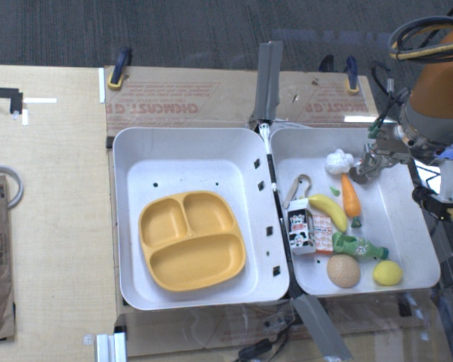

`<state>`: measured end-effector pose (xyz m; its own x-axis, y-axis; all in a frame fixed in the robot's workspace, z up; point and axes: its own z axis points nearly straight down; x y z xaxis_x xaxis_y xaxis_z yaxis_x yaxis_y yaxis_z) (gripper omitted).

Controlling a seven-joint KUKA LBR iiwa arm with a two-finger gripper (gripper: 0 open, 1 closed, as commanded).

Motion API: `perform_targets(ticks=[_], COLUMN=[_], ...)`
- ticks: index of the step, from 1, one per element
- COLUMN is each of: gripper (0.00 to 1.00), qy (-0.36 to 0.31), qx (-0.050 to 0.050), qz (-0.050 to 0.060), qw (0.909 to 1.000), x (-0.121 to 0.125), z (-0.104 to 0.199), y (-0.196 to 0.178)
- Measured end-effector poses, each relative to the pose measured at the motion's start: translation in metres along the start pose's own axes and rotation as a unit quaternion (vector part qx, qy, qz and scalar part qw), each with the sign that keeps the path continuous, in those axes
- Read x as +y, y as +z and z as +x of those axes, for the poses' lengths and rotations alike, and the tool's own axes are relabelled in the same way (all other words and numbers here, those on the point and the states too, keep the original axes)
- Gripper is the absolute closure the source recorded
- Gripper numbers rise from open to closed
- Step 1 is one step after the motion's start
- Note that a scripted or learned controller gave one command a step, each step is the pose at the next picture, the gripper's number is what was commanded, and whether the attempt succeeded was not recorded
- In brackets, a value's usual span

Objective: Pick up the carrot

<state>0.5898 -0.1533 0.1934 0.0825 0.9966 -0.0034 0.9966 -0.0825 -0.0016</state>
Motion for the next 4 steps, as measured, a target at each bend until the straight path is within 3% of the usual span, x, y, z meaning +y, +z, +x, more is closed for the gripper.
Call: perform_targets(ticks=[1,2,3,4], gripper=[1.00,0.00,0.00,0.00], qy=[0.064,0.064,0.127,0.148], qx=[0.001,0.001,0.001,0.001], qz=[0.000,0.000,0.001,0.000], qw=[0.9980,0.9980,0.9919,0.9889], x=[-0.039,-0.039,-0.025,-0.007], z=[-0.003,-0.003,0.009,0.005], y=[-0.110,-0.110,0.015,0.102])
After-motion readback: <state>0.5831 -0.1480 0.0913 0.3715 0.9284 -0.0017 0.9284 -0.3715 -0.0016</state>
